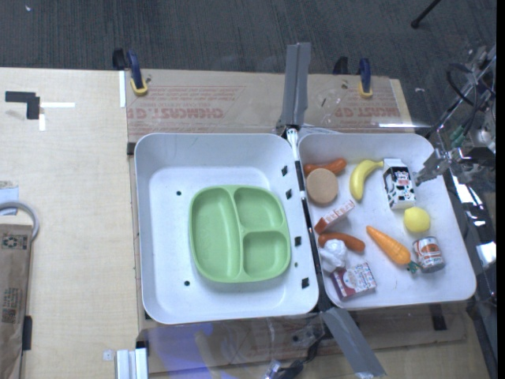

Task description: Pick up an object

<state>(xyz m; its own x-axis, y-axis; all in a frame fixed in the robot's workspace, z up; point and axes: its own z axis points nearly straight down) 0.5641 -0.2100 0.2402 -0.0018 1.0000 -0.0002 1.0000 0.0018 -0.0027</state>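
Note:
The right bin (451, 212) holds several toy foods. Among them are a yellow banana (360, 178), a small milk carton (399, 185), a lemon (417, 220), a carrot (388, 245) and a small can (428, 254). A round brown bun (322, 186), two red sausages (326, 166) (342, 240), a white crumpled piece (334, 252) and a red carton (354, 281) lie on the bin's left side. My gripper (436, 166) hangs at the bin's right rim, just right of the milk carton, with nothing seen in it.
The left bin (158, 212) holds a green divided plate (240, 234). A grey divider post (296, 85) rises between the bins at the back. Clamps (139, 81) (364, 81) hold cardboard behind the bins. Cables and arm parts crowd the right edge.

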